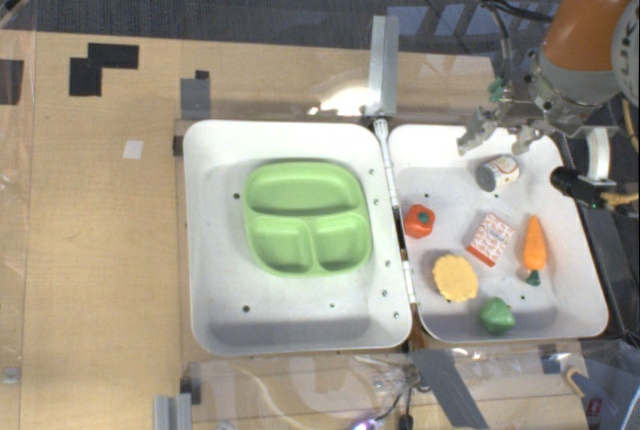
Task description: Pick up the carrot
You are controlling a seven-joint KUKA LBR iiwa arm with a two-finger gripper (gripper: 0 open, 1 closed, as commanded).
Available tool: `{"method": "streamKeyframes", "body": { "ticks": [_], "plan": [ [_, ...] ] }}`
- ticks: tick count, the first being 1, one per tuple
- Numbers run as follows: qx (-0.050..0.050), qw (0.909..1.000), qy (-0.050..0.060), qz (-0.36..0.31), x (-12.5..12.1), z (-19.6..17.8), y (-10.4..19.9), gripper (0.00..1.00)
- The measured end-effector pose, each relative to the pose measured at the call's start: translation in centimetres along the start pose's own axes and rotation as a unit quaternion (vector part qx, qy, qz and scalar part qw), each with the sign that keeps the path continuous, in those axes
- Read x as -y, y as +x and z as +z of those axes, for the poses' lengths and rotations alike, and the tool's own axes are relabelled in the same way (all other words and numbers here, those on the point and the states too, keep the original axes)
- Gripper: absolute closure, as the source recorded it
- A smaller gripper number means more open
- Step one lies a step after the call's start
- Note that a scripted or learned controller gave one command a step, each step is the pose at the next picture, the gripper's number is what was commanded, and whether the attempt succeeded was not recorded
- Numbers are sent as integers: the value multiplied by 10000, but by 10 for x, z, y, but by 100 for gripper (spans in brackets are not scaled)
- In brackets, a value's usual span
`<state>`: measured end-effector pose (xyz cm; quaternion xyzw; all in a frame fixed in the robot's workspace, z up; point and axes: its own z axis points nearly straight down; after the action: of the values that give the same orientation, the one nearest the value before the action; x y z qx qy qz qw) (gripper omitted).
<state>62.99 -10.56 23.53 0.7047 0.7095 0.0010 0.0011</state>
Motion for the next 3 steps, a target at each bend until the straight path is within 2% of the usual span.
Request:
{"method": "streamKeyframes", "body": {
  "ticks": [1,2,3],
  "plan": [
    [7,9996,-1,283,23,66,-73,0],
    [-2,9946,2,1033,51,79,-90,0],
    [3,9946,-4,1036,75,100,-92,0]
  ]
}}
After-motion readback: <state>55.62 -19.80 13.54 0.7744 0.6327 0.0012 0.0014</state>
